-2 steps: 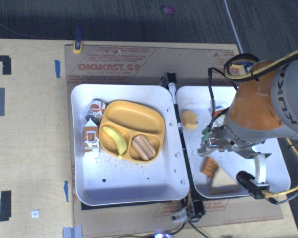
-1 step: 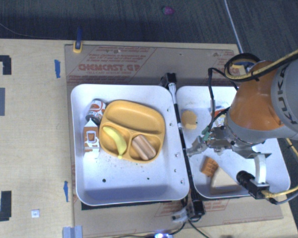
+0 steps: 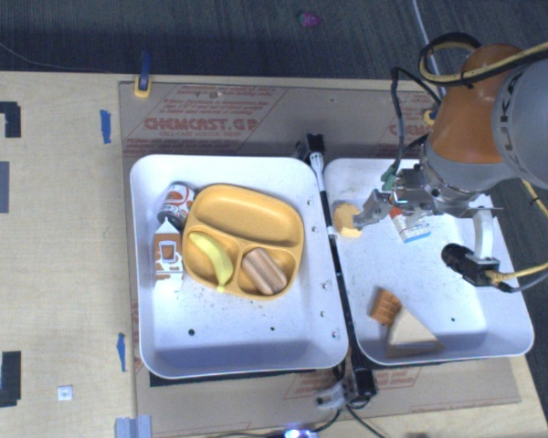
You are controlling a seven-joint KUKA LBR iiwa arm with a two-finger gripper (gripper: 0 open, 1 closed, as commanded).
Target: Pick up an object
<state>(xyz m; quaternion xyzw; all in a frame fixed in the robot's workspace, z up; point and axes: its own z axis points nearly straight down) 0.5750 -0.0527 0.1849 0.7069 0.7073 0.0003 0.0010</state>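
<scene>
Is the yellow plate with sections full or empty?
Partly full. The yellow divided plastic plate holds a toy banana and a toy hot dog; its big section looks bare.

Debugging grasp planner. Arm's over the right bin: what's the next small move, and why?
Probably shift slightly toward the left bin and lower. The gripper hangs over the right bin, just beside the tan piece near the bin's left wall, with nothing seen between its fingers. The orange block and wedge lie further off.
</scene>
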